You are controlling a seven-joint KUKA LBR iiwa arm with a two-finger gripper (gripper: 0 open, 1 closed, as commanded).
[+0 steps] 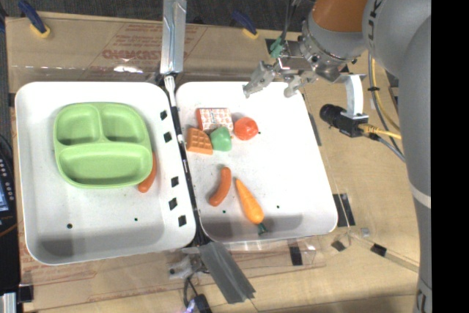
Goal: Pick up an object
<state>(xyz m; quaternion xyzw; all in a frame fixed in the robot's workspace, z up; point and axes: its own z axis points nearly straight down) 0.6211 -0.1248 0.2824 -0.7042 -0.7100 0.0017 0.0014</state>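
1. Carrot (250, 204) is lying closest to the front of the right bin (308, 179), with its green end pointing at the front wall.
2. Just beside the carrot, a small orange-red sausage (220, 187) is lying a little to its left.
3. Further back in the same bin, four toys are sitting close together: an orange waffle piece (199, 141), a green block (220, 138) touching it, a red and white box (213, 117) just behind them, and a red tomato (246, 128) to the right.
4. In the left bin (44, 223), a green plate with three parts (102, 144) is sitting, and another orange-red sausage (149, 177) is peeking out from under its right edge.
5. Both bins are resting side by side on the brown worktop (366, 179).
6. Furthest back, the claw (276, 84) is hanging over the back edge of the right bin, well apart from the toys.
7. Its two fingers (256, 81) are spreading apart, and nothing is sitting between them.
8. The grey arm (396, 18) with its orange band is reaching in from the right.
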